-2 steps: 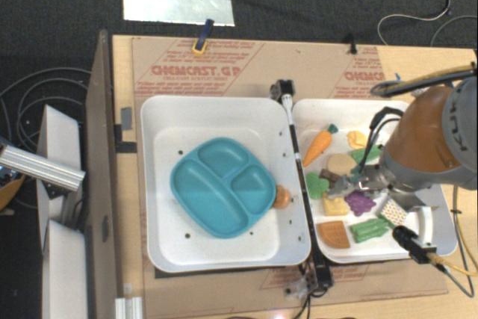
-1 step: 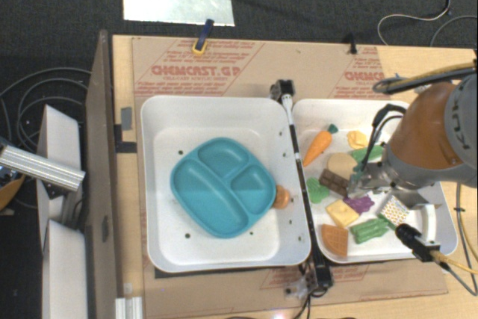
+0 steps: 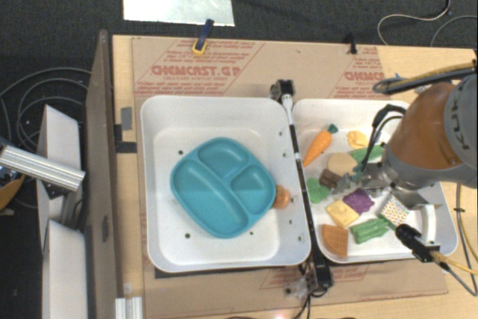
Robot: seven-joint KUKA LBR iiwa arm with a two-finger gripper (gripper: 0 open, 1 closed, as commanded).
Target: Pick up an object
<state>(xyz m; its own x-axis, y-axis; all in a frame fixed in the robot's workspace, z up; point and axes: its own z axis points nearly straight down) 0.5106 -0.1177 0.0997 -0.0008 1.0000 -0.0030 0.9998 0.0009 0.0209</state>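
Lowest in the frame, along the bottom edge of the right bin, sit an orange waffle-patterned piece and a green block, with a yellow wedge just above them and a purple piece beside that. A checkered white piece lies just right of the purple one. Higher up in the same bin are a brown block, a tan block, a green leaf-like piece by the left wall, a toy carrot lying at a slant with its green top toward the upper right, and a small yellow piece near the top.

From the right of the frame the arm reaches over this bin, its orange band covering the bin's right half. Its gripper sits low among the toys in the middle of the bin, near the tan block and a green piece; whether it is open or closed cannot be told, since dark wrist parts and clutter hide its tip.

Left of the divider, the left bin holds a teal sectioned plate lying tilted at its centre, and a small orange ball touching the plate's right edge. Both bins rest on a cardboard sheet with red print.
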